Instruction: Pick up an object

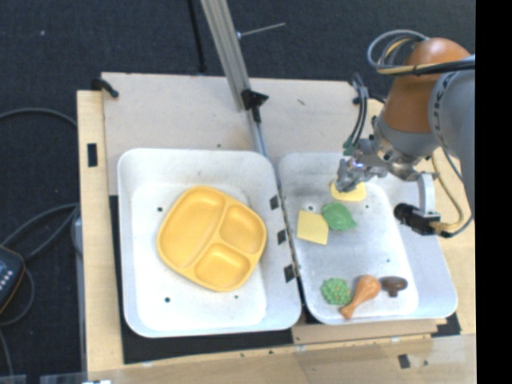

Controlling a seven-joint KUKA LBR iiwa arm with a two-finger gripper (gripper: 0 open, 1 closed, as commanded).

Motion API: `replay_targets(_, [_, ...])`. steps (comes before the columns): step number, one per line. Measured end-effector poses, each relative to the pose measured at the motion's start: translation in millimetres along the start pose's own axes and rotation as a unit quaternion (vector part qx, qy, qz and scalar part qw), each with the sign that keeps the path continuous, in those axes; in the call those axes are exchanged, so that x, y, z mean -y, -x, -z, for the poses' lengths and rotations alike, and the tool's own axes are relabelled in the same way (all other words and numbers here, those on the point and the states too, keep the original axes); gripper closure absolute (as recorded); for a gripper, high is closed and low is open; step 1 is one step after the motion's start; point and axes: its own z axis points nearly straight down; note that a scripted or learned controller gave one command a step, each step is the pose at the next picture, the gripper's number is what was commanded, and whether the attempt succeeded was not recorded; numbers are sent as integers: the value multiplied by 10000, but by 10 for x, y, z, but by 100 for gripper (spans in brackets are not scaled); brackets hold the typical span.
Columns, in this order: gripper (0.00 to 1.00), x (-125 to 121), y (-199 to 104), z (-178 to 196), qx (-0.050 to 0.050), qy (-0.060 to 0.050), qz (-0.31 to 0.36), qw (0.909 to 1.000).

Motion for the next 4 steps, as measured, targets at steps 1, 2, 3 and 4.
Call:
replay_targets(1, [100,21,36,450,-1,-6,0,10000])
replay_targets(2, [100,9,51,709,-3,-13,23,10000])
replay_targets(3, [100,133,-409,788,-14,-32,53,10000])
replay_targets(4, [100,257,-943,829,-14,-32,59,10000])
